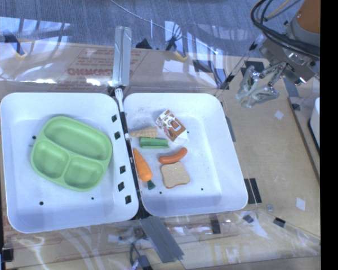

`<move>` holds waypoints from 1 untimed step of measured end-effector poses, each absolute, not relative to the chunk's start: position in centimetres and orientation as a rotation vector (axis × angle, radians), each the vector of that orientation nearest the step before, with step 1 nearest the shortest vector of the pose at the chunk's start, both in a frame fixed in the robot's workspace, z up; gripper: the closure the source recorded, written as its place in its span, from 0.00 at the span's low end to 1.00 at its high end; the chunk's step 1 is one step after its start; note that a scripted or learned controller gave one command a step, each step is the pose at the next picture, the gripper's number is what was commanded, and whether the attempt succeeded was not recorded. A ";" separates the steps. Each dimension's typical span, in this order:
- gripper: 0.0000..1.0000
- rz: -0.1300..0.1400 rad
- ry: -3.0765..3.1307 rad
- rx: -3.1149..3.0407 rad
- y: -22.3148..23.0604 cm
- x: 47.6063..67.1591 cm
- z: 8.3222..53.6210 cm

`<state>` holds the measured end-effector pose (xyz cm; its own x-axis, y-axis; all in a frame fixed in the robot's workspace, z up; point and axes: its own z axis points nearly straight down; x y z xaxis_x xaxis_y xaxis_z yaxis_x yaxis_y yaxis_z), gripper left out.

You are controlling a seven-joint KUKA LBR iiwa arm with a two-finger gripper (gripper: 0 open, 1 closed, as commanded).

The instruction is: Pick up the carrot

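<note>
The carrot [142, 165] lies in the right bin [228, 167], hard against its left wall, its long axis running from upper left to lower right with the green stub at the lower end, just left of the bread slice [175, 176] and below the green bean [154, 143]. The pincer [258, 93] hovers outside that bin, past its upper right corner over the surface [270, 151], holding nothing; whether it is open I cannot tell. The carrot is well apart, down and left of it.
</note>
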<state>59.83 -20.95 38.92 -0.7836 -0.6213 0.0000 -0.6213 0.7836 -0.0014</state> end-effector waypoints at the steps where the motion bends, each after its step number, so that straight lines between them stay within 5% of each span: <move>1: 1.00 0.000 3.079 -0.627 -21.0 58.2 33.9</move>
